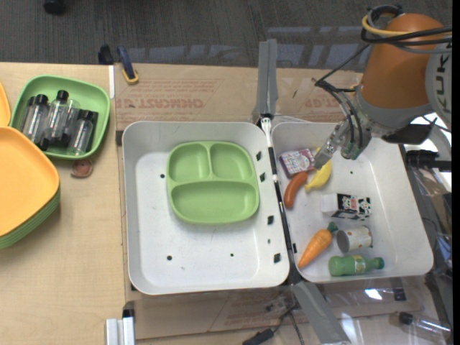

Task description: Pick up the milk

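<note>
A rounded glossy orange band (402,49) tops the grey arm's wrist, with looped black and yellow cables (379,18) above it and thin dark wires running toward the small metallic two-finger gripper (338,148).

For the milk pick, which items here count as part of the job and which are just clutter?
Belongs to the job:
milk carton
gripper
right bin

Just lying about:
banana
hot dog
carrot
green bottle
grey can
pink packet
green divided plate
</note>
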{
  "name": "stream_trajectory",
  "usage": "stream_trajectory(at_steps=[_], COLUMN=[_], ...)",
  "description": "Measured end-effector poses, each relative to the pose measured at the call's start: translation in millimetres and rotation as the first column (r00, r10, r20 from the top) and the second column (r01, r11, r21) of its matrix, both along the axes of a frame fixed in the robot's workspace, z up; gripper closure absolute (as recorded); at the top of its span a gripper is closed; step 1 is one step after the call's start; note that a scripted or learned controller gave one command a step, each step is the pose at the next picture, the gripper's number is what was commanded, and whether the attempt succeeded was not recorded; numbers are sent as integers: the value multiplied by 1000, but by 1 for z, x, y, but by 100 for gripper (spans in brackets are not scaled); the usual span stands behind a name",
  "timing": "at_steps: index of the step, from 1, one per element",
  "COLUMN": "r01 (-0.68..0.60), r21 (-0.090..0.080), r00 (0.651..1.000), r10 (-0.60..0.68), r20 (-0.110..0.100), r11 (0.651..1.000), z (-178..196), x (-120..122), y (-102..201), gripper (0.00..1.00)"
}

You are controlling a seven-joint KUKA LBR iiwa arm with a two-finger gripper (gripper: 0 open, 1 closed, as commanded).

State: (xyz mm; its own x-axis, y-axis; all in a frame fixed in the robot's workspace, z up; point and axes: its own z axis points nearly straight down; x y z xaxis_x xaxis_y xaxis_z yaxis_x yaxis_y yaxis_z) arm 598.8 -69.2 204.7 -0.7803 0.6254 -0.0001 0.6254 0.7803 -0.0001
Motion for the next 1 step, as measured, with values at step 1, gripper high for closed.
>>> stream_trajectory(at_steps=[1], r01=[-8], r21=[0], r00=[1000], r10=[8], r20=[-1], r11=[1000], z=[-14], x=[3], y=[55], gripper=[100])
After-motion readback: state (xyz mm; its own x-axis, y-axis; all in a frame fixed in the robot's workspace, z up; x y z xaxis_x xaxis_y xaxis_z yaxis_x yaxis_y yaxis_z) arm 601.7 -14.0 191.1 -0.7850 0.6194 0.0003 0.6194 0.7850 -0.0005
